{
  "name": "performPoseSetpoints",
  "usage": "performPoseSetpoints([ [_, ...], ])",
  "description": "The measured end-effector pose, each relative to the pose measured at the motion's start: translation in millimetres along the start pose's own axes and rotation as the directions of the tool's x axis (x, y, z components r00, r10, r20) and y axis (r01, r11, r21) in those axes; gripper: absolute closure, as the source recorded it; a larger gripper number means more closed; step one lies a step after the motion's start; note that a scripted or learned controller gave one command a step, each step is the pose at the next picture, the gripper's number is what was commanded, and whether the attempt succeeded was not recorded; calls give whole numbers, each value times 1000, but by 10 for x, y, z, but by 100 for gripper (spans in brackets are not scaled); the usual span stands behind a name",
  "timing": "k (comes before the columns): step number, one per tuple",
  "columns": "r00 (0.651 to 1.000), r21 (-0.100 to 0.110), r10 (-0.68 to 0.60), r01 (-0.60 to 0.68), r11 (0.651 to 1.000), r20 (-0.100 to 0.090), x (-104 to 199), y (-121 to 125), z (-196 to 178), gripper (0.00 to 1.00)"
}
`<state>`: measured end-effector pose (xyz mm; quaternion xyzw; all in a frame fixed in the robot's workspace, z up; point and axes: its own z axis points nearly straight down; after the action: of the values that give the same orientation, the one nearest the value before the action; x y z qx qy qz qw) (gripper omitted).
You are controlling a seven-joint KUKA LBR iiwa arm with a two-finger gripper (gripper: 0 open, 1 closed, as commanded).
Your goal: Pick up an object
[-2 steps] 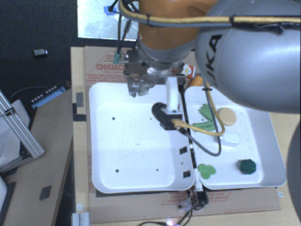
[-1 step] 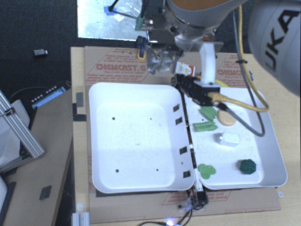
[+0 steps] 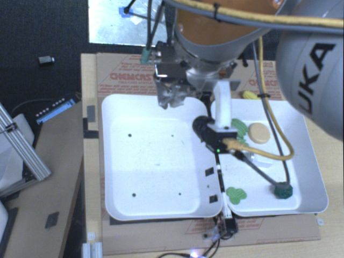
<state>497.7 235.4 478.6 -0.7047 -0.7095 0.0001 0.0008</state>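
My arm (image 3: 252,15) comes in from the right and top, its grey casing and orange band covering the upper frame. My claw (image 3: 173,98) hangs over the far edge of the left bin (image 3: 156,160), near the rim by the cardboard sheet (image 3: 123,77). Whether it is spread or clenched I cannot tell (the metal parts blur into one mass from this angle), and I see nothing gripped in it.

Right bin (image 3: 301,165) holds the candidates for picking:
- a tan round piece (image 3: 259,133) toward the far side
- a light green piece (image 3: 239,128) just beside it, on its left
- a second green piece (image 3: 235,194) near the front, close to the divide between bins
- a dark teal lump (image 3: 283,190) near the front, to its right

A yellow item (image 3: 250,95) lies on the cardboard beyond the right bin's far rim. A yellow cable (image 3: 269,155) loops over the right bin.

All of these sit well apart from my claw.
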Motion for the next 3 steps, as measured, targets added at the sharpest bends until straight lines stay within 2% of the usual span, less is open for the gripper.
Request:
performPoseSetpoints([
  [1, 1000, 1, 2, -2, 1000, 1, -13, -117, 411, 100],
  [2, 1000, -3, 13, -13, 1000, 2, -613, 338, 520, 100],
  [3, 1000, 0, -5, 5, 1000, -1, 32, -136, 603, 100],
])
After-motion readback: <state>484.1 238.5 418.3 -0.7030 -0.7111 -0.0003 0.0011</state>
